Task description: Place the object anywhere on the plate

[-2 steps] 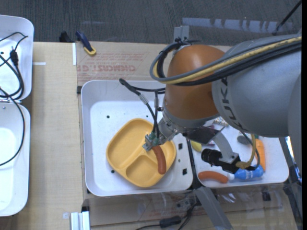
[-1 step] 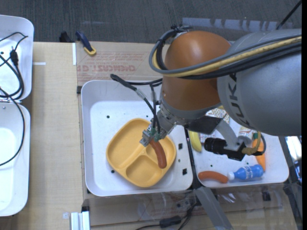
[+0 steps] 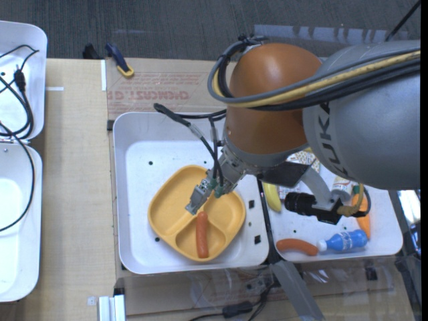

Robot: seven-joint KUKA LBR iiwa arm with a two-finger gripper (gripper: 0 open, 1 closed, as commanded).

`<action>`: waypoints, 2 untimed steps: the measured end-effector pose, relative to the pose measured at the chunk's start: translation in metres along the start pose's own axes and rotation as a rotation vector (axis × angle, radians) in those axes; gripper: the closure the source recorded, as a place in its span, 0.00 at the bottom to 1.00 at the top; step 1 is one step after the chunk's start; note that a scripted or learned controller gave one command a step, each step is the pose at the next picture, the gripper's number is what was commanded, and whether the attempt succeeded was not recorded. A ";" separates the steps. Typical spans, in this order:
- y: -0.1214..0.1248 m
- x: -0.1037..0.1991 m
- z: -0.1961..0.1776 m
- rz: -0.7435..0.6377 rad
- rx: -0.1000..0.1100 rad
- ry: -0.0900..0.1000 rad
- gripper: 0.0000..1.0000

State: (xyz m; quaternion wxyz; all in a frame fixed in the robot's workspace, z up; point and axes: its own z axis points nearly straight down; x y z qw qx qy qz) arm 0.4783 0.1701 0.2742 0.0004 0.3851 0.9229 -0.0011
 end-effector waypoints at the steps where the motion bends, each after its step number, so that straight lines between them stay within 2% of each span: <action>1: 0.032 0.019 -0.129 0.269 0.001 0.000 0.00; 2: 0.094 -0.021 -0.166 0.501 0.001 -0.001 0.00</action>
